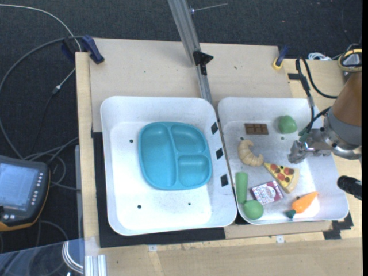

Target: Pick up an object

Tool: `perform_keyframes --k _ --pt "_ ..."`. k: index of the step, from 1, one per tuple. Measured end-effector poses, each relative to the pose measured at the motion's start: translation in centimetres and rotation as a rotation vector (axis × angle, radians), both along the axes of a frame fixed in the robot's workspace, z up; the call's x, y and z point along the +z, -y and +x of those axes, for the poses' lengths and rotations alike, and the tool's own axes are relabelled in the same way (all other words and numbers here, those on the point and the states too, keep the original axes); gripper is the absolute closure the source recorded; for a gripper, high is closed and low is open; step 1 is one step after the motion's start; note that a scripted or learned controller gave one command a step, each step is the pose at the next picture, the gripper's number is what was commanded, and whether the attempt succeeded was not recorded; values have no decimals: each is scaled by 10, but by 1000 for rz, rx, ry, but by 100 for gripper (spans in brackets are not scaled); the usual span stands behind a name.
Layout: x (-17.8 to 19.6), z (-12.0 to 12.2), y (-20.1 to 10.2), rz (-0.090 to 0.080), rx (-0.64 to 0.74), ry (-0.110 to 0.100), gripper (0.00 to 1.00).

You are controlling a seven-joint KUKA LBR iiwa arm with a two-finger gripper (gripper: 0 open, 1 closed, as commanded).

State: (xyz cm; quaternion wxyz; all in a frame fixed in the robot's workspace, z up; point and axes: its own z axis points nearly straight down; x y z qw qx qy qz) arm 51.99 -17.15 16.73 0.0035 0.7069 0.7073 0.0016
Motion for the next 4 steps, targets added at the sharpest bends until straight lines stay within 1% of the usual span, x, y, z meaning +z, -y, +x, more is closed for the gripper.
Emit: perform_keyframes --k 1,2,3,4 --pt "57 -7 5 0 1 0 100" --pt "111 -6 5 0 1 0 100" --pt "109 -3 -55 6 7 -8 100" --pt "104 3 -107 6 6 -9 100"
